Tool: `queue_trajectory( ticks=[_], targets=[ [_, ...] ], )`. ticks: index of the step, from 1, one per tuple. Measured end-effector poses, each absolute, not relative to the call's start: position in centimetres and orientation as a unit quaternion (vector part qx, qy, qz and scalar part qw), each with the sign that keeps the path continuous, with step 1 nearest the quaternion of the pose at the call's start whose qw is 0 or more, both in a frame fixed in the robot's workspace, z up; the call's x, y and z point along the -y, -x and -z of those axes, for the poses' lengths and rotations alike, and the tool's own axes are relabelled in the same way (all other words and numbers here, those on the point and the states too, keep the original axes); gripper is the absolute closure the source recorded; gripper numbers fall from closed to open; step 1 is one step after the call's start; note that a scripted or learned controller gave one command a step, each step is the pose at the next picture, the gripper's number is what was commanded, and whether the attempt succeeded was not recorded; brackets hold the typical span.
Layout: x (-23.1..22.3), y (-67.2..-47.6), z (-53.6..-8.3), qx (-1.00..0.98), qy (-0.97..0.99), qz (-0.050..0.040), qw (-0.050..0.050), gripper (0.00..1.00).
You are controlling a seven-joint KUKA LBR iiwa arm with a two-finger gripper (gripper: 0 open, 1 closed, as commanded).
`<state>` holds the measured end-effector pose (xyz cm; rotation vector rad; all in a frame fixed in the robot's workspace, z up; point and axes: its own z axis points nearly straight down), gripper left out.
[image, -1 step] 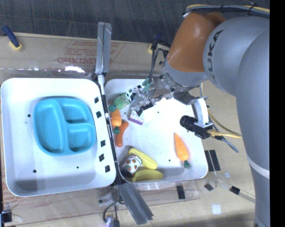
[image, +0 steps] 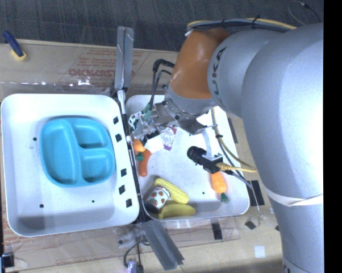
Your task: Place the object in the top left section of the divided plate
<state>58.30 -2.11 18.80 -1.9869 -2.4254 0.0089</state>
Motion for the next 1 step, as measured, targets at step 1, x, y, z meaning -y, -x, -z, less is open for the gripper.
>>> queue_trajectory(
  ticks=[1],
  targets=[
    [6.27, -60.46, -18.97, 0.852, 0.524, -0.0012, 0.001, 1.00]
  ],
)
